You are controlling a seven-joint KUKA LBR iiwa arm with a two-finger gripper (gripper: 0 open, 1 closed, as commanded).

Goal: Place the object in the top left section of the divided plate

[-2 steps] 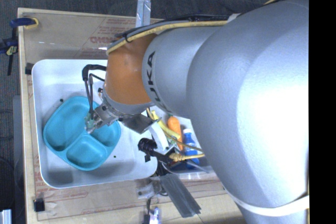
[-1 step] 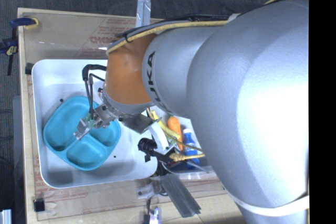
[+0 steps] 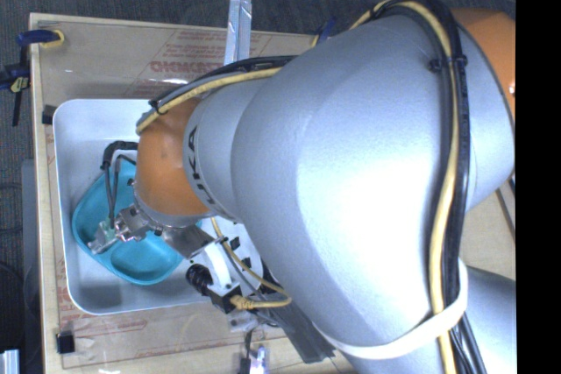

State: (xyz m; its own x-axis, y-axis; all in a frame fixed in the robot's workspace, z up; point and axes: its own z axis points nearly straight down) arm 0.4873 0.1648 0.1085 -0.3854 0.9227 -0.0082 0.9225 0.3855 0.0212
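A blue divided plate (image 3: 131, 254) lies in the left white bin (image 3: 74, 153), toward its lower left part. The grey arm with its orange band (image 3: 171, 171) reaches over the bin and covers much of the plate. My gripper (image 3: 112, 232) hangs right above the plate's middle, its metal parts seen against the blue. The arm hides the plate's right side, and I cannot make out any object in the gripper.
The arm's big grey body (image 3: 368, 179) blocks the right bin and most of the bench. A blue clamp (image 3: 35, 38) sits on the bench's far left corner. A metal post (image 3: 238, 31) stands behind the bin.
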